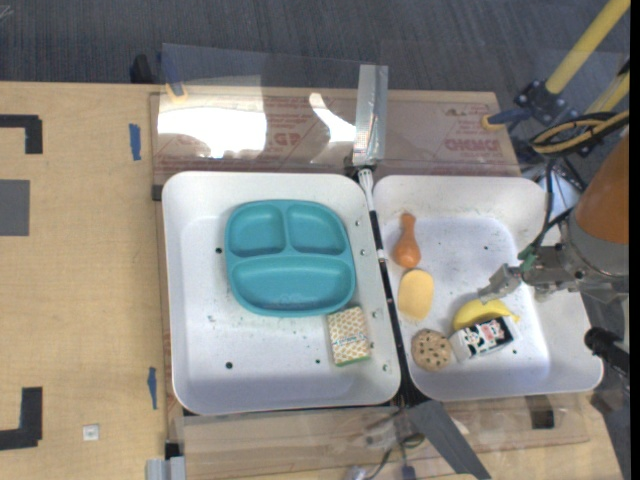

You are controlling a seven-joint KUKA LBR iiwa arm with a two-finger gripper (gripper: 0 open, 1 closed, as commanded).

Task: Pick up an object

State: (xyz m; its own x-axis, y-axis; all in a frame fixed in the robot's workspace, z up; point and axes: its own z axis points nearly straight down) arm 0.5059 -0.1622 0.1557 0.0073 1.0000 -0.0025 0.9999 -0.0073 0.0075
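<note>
**Ana:** Nearest the lens sat the cookie (432, 349), down at the front of the right bin (455, 193), a little way left of the claw (503, 281) and nearer the front. What else lay around it?

**Ben:** Right beside the cookie stood a small carton (483, 337), and on top of that a banana (482, 314), just below the claw's tips. Further left were a lemon (416, 293) and, behind it, an orange drumstick (406, 243). Across the divider, well left of the claw, the left bin (190, 268) held a teal tray (290, 256) and a cracker (349, 335).

**Ana:** Which step was in hand?

**Ben:** By my reading, the approach. The arm (600, 228) reached in from the right and the claw hung over the bin floor, close above the banana. Nothing looked lifted; every item rested in its bin.

**Ana:** And the claw itself?

**Ben:** It pointed left and down. I saw nothing between its tips, so I wouldn't call anything held. How wide it stood I could not tell; the tips were too small and blurred against the white floor. Whether it touched the banana was equally unclear, though it was very near.

**Ana:** What did the next move call for?

**Ben:** I'd judge a short drop onto the banana, centred across its narrow width, then a close and a straight lift. The risk was the curved skin slipping, or the carton under it being nudged.
</note>
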